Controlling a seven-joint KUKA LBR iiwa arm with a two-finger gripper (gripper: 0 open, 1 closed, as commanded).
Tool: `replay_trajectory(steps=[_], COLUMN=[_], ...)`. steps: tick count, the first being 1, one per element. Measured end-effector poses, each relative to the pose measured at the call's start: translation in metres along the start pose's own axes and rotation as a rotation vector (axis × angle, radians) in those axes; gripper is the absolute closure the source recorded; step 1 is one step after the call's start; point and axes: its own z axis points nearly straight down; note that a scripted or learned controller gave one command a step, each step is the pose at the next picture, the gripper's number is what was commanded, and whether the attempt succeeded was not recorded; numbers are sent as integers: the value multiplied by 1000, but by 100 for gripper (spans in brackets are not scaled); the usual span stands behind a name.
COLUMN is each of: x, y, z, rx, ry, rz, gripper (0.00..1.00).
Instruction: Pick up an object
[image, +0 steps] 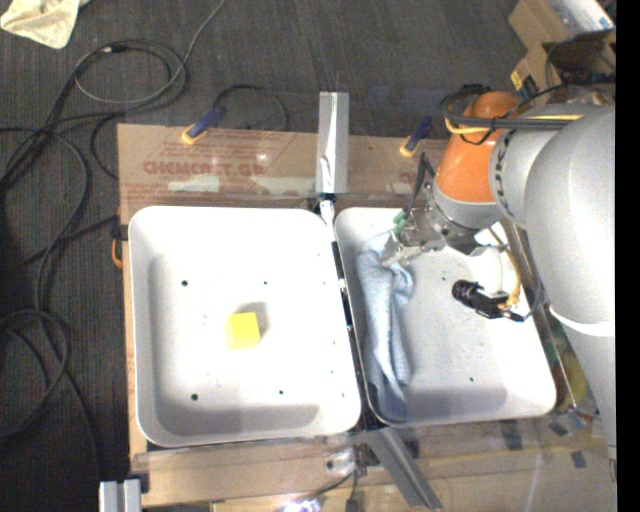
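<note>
A small yellow block lies near the middle of the left bin. A pale blue cloth is bunched along the left wall of the right bin, running from its back corner to its front. My gripper is low over the back left corner of the right bin, at the top end of the cloth and seemingly touching it. The grey arm with its orange band hides the bin's back right part.
A black connector with a cable hangs off the arm over the middle of the right bin. A metal post stands behind the gap between the bins. Cables lie on the dark floor at the left.
</note>
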Motion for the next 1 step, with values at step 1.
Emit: replay_trajectory(steps=[1], x=[0], y=[0], z=[0], rx=[0], ry=[0], rz=[0], gripper=[0])
